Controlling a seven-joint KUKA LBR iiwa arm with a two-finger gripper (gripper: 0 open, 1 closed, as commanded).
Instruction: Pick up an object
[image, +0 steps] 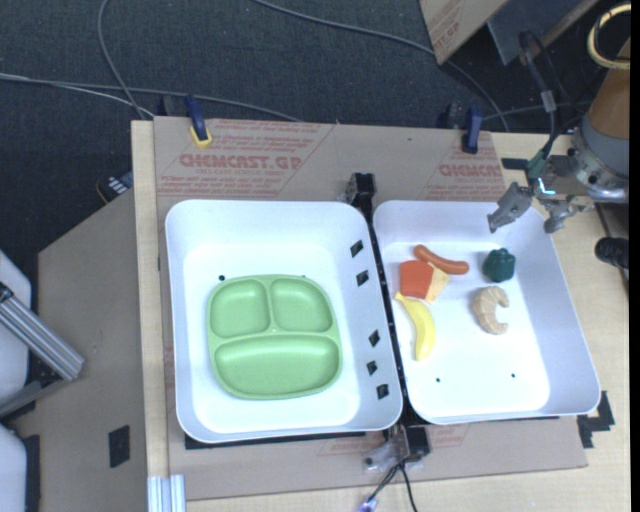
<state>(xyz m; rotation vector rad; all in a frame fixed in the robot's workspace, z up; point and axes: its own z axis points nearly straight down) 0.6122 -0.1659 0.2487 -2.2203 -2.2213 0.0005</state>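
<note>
The gripper (531, 209) hangs above the right bin's (560, 330) far edge, jaws spread and holding nothing. Below lie 5 toy foods; the green pepper (499, 265) sits nearest, likely the easiest pick.

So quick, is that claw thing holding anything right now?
Gripper: open, holding nothing, above the right bin's far edge, near the green toy.

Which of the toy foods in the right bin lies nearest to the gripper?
The dark green piece, just below the gripper. The sausage, orange wedge, banana and beige piece lie farther.
</note>
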